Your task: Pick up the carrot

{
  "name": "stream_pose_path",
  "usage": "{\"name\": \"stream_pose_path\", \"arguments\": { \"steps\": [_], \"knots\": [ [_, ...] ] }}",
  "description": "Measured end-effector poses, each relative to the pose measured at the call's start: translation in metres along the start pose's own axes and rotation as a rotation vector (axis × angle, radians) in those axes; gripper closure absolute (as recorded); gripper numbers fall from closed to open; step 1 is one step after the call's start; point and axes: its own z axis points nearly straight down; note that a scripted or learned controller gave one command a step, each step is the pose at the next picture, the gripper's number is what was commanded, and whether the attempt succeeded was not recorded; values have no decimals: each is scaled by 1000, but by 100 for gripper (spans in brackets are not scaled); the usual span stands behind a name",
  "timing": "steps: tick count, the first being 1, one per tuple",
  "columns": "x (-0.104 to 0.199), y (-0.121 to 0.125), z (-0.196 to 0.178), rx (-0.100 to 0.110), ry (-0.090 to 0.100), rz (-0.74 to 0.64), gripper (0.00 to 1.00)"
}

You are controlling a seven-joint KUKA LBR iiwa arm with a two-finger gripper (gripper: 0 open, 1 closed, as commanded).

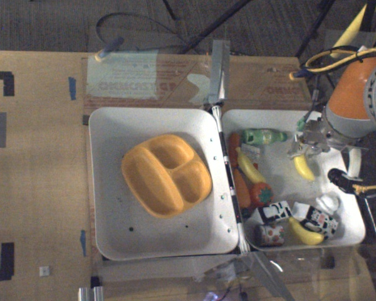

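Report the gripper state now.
Gripper: in the right bin over a small banana; open or shut cannot be told; away from the carrot.

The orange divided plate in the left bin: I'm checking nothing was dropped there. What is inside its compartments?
The orange divided plate in the left bin shows three compartments with nothing lying in them. Whatever lies underneath the plate is covered.

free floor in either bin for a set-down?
Left bin: bare strips all round the orange plate, widest at its far-left corner. Right bin: small gap between green bottle, banana and cow-print boxes; near edge and carrot side crowded.
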Motion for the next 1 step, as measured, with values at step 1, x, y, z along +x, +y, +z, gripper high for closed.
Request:
{"name": "stream_pose_path", "arguments": {
  "steps": [1],
  "knots": [
    [45, -26, -105, 3, 0, 89, 100]
  ]
}}
